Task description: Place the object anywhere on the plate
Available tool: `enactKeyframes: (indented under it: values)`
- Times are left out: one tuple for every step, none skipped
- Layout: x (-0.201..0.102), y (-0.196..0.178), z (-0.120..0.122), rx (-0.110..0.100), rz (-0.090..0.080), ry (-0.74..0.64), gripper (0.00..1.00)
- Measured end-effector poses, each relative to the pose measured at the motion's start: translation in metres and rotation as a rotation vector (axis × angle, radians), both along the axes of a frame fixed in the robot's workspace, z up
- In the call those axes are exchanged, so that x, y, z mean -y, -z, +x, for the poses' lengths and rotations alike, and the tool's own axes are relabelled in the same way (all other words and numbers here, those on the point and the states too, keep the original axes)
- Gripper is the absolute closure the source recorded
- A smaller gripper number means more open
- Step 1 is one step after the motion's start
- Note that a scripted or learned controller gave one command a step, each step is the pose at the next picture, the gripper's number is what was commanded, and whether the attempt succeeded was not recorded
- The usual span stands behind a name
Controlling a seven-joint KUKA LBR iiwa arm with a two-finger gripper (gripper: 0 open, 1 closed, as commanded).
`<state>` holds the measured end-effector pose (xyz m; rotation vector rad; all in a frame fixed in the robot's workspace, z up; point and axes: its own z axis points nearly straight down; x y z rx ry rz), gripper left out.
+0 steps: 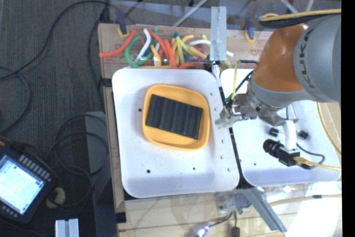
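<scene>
Open white floor all around the yellow plate [176,117] in the left bin [133,169]; right bin [260,169] crowded from above by the grey arm [302,64].

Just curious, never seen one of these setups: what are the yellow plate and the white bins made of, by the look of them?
The yellow plate looks like moulded plastic: rounded corners, even colour, soft sheen. Its dark ribbed centre could be rubber or plastic; I cannot tell which. The white bins look like thin formed plastic, matte, with smooth curved rims and small holes.
</scene>
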<state>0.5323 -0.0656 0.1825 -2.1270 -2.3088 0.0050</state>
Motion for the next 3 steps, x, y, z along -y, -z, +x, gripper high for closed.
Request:
enactKeyframes:
  values:
    - [-0.05,-0.009,0.018,0.001,0.002,-0.082,1.0]
    - [-0.086,0.0,0.046,0.001,-0.002,-0.173,1.0]
    - [-0.086,0.0,0.046,0.001,-0.002,-0.173,0.0]
